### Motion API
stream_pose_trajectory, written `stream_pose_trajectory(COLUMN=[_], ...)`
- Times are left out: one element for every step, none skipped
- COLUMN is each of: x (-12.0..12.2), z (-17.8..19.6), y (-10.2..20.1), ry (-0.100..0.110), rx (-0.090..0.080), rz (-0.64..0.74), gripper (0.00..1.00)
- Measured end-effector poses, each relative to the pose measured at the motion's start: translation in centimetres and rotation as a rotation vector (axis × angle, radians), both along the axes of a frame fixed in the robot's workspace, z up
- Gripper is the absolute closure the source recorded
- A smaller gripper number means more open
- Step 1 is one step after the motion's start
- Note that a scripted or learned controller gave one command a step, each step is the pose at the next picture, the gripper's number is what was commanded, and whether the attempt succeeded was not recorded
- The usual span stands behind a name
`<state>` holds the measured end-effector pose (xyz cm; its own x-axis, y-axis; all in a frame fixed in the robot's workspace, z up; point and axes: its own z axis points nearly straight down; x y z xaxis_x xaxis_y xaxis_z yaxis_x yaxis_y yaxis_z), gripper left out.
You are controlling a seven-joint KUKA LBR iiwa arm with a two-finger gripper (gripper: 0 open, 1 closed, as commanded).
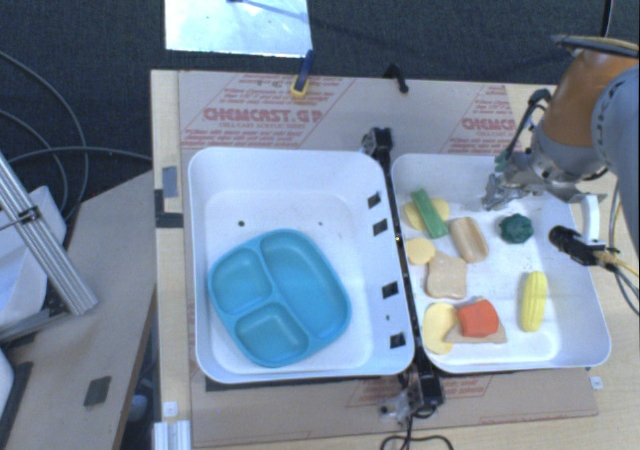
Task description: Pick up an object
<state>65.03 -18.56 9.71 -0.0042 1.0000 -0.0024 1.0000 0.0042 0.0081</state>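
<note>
The dark green lump [517, 229] lies in the right bin [590, 338], upper right of the frame, just below and right of the gripper [500, 193]. Whether the gripper is spread or closed I cannot tell; nothing visibly hangs from it. Best to centre over the lump before descending, since it looks rounded, knobbly and likely to roll. Left of it lie a smooth green stick [431, 212], tan bread-like pieces [467, 239], a ridged yellow corn cob [534, 299] and an orange block [478, 318]. The left bin [250, 173] holds a glossy blue divided plate [278, 295].

blue tray [278, 295]; white bins [300, 166]; yellow corn [534, 299]; green block [430, 212]; orange-red block [478, 318].
</note>
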Motion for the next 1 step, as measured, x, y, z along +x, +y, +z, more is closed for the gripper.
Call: stream_pose_trajectory(x=[-0.02], z=[-0.05], y=[0.0], ry=[0.001], rx=[-0.001], rz=[0.001], gripper=[0.0])
